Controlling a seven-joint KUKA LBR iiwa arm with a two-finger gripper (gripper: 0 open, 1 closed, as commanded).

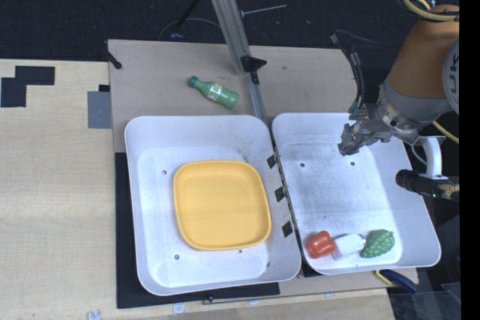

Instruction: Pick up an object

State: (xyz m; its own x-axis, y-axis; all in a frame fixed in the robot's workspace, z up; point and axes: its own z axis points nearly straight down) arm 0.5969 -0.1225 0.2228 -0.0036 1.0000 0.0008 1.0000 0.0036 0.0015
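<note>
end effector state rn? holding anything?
End effector: open or closed cannot be told; hanging over the upper part of the right bin, nothing seen in its grip.

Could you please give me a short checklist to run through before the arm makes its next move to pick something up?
1. Objects available in the right bin: ok; a red pepper, a white block and green grapes sit along its near edge.
2. Gripper positioned over a target: not ok; it hangs near the bin's far side, well away from the three items.
3. Targets separated: not ok; they lie bunched together.
4. Finger state: cannot tell.
5. Green bottle within a bin: not ok; it lies on the bench behind the left bin.
</note>
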